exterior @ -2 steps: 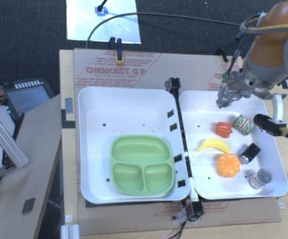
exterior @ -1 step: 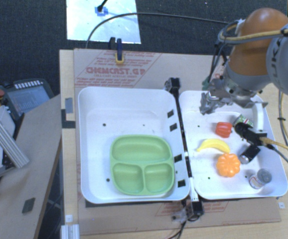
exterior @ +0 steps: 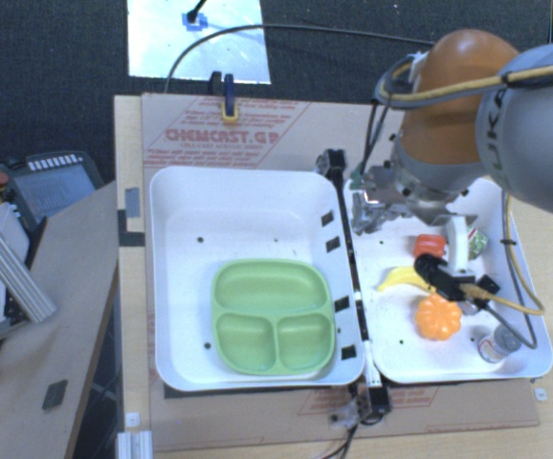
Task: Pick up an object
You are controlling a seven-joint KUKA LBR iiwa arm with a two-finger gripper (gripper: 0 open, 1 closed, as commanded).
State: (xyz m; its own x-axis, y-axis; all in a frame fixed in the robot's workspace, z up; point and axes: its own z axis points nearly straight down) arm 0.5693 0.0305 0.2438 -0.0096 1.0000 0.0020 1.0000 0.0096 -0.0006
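Green tray low-left; arm over right bin.

Single fixed camera, mounted above the worktop, looking down at a slant from moderate distance on both white bins; the arm enters from the right.

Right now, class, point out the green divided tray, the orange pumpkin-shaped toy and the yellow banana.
green divided tray (exterior: pixel 273 315): camera view, centre ridge.
orange pumpkin-shaped toy (exterior: pixel 437 318): camera view, top.
yellow banana (exterior: pixel 400 278): camera view, middle of curve.
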